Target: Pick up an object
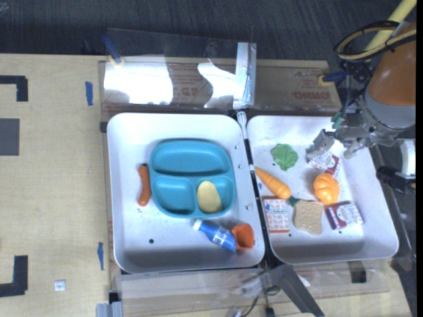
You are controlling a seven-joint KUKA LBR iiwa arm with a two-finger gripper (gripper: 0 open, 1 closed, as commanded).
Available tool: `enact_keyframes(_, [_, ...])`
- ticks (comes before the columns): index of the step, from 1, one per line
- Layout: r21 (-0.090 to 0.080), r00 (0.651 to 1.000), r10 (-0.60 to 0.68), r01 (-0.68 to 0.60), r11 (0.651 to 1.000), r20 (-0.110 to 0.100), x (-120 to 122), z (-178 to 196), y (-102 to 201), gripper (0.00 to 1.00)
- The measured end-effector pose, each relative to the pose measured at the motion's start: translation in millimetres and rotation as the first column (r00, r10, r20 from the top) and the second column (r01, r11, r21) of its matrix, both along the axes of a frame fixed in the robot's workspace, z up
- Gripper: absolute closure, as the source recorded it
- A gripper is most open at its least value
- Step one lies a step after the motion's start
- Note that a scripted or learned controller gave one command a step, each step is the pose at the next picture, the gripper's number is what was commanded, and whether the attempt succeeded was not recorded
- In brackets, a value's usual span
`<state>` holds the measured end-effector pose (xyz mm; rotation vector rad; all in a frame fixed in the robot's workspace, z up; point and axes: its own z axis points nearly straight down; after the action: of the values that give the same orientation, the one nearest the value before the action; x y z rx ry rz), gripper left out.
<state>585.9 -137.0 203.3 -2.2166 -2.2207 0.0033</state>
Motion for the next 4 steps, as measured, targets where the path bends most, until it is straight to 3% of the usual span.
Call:
enact_keyframes(1, [-0.003, 0.993, 0.118, -0.118, 0.993, 0.010, -20.9, -116.6, -30.1, 0.00])
enact_keyframes(2, [-0.004, 0.993, 0.116, -0.116, 0.993, 0.014, -19.2, -107.7, -31.1, 1.00])
enact_keyframes(3, [-0.003, 0.989, -0.147, 0.147, 0.989, 0.008, -20.4, 41.6, -44.5, 1.00])
enact_keyframes(4, [-0.002, 0.989, -0.147, 0.147, 0.989, 0.002, -21.4, 38.5, -43.9, 0.00])
